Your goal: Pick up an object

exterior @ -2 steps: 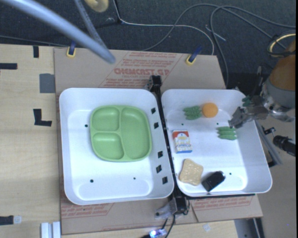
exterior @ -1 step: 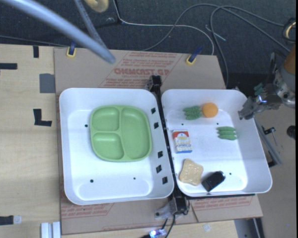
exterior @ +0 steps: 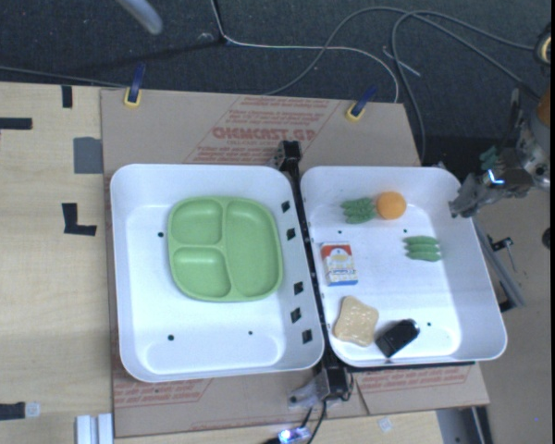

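Observation:
The right bin (exterior: 462,285) holds several small objects: an orange ball (exterior: 390,205), a dark green leafy piece (exterior: 358,211), a green pod (exterior: 423,249), a small red and white box (exterior: 339,263), a tan cracker-like slab (exterior: 355,322) and a black block (exterior: 397,337). My gripper (exterior: 469,195) hangs at the bin's upper right rim, to the right of the orange ball and apart from every object. Nothing shows between its fingers.
The left bin (exterior: 134,248) carries a green divided plate (exterior: 226,249). Black clips run along the seam between the bins (exterior: 300,248). Cables trail over the dark floor behind the bench. Brown cardboard lies under both bins.

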`<state>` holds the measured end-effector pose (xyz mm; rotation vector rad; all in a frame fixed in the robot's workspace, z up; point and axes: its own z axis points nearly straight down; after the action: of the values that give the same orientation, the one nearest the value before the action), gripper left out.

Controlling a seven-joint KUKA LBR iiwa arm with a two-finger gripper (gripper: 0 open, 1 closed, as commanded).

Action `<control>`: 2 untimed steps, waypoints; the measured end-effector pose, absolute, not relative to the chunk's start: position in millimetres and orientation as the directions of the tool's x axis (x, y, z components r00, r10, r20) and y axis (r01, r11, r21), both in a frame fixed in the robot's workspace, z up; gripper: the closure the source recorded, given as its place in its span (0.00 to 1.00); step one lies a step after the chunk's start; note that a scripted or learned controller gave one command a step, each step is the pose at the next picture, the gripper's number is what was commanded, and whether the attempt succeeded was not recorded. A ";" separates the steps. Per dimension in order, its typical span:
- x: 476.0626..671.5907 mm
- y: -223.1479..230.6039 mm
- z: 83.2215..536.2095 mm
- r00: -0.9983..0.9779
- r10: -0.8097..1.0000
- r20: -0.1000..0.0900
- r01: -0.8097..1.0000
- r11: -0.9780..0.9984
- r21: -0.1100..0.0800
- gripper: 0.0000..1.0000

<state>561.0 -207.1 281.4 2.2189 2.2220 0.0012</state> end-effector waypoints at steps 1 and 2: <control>568.0 -150.9 281.1 -0.006 1.000 0.001 1.000 0.006 0.000 1.00; 572.0 -94.0 278.9 -0.007 1.000 0.002 1.000 0.007 -0.001 1.00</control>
<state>572.0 -94.0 278.9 2.2155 2.2302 0.0006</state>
